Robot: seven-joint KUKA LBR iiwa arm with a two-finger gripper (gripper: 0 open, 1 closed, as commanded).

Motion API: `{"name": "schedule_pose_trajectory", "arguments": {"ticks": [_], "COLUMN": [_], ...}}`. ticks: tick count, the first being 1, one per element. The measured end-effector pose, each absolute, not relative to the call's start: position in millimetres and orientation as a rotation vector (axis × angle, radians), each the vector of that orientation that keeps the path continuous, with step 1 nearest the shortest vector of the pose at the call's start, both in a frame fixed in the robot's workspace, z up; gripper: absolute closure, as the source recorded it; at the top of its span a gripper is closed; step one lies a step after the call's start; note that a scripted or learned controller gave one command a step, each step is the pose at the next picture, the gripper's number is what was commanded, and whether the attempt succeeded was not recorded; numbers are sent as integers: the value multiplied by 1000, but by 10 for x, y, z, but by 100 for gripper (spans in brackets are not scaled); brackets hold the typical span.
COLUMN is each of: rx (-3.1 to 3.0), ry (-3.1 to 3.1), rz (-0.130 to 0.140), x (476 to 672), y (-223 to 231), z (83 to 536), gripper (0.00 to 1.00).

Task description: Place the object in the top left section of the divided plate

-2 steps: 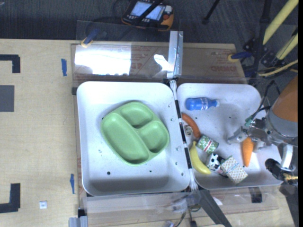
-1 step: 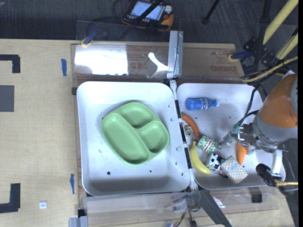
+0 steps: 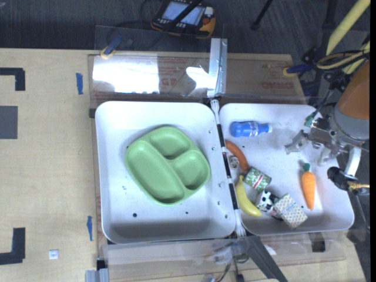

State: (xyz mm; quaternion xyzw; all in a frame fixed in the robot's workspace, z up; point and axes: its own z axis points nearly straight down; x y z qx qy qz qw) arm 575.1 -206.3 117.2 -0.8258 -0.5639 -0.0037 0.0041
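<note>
Our pincer (image 3: 307,133) hovers at right-centre; we cannot tell how open it is. The small orange plastic carrot (image 3: 308,188) below looks light, stiff, slippery: grip mid-body.

Robotics lab. Wooden bench (image 3: 47,157) with black tape marks (image 3: 14,78), two white bins (image 3: 111,157), robot arm (image 3: 352,107), handheld controller (image 3: 182,15) on grey carpet, tripod legs (image 3: 273,2) and cables (image 3: 335,57) around.
</note>
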Motion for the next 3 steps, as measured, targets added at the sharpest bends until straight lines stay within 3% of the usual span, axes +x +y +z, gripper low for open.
{"name": "schedule_pose_trajectory", "arguments": {"ticks": [1, 2, 3], "rx": [-2821, -3064, -2910], "ry": [-1385, -695, -1177], "rz": [2, 2, 6], "x": [6372, 6581, 6450], "y": [-2125, -2011, -1709], "z": [2691, 3470, 3199], "gripper": [0, 0, 0]}}
